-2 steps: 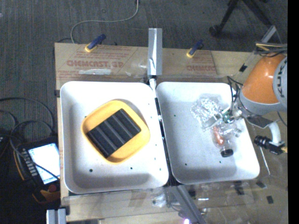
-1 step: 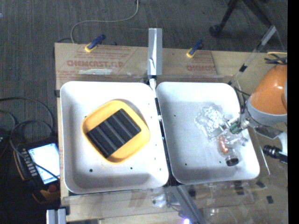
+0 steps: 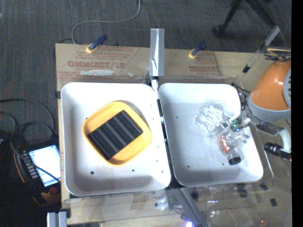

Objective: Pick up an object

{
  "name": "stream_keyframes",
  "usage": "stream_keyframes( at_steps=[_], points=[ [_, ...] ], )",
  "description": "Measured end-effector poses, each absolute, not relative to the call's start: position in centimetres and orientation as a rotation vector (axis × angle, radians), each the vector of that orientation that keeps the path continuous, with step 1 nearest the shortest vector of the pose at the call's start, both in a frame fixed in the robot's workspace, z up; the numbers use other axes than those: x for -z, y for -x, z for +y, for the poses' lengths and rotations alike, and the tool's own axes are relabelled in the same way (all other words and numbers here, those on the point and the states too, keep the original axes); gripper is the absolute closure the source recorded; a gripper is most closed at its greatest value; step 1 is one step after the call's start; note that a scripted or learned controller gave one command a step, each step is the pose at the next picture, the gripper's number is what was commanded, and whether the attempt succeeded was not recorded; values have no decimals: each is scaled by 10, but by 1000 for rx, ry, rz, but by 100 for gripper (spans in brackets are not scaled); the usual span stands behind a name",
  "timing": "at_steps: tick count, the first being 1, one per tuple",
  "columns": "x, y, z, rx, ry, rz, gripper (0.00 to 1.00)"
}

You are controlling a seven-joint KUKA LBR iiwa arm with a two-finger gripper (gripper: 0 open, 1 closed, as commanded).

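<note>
1. Nearest the camera, along the bottom of the view, runs the front edge of the desk (image 3: 118, 200), with metal framing and clear fittings below the two bins.
2. The left bin (image 3: 75, 174) is a shallow white tray with rounded corners. In it lies one large item: a yellow tray-like object (image 3: 144, 138) with a black ribbed insert (image 3: 115, 133), turned at a slant and resting slightly toward the bin's centre.
3. The right bin (image 3: 189, 169) sits just beside the left one, their inner rims touching along the middle.
4. Toward the right side of the right bin lies a small dark cylindrical piece (image 3: 234, 160), and just above it a clear plastic packet with an orange item inside (image 3: 225, 144).
5. A little farther back in the same bin lies a white crumpled, bubbly wad (image 3: 209, 116), touching or overlapping the clear packet; the exact border between them is hard to tell.
6. The tool (image 3: 235, 124) reaches in from the right and hovers over or touches the clear packet. It is too small and cluttered to tell whether it grips anything.
7. Behind it rises the arm's orange band (image 3: 271, 91).
8. Beyond the bins, a cardboard sheet (image 3: 104, 63) covers the desk, pinned by two blue-and-yellow clamps (image 3: 96, 43), with an upright metal post (image 3: 156, 51) between them.
9. Farthest off is dark carpet (image 3: 42, 13) with a cable and the base of an office chair (image 3: 236, 4).
</note>
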State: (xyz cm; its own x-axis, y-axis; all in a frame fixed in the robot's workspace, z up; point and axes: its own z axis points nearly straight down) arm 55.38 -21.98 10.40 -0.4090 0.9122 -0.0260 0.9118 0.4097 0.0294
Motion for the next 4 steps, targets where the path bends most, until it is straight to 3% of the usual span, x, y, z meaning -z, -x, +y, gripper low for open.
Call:
stream_keyframes(
  at_steps=[3, 4],
  points=[
    [-103, -556, -220, -10, -1444, 2749, 0],
    [-102, -575, -221, -3, -1351, 2800, 0]
  ],
)
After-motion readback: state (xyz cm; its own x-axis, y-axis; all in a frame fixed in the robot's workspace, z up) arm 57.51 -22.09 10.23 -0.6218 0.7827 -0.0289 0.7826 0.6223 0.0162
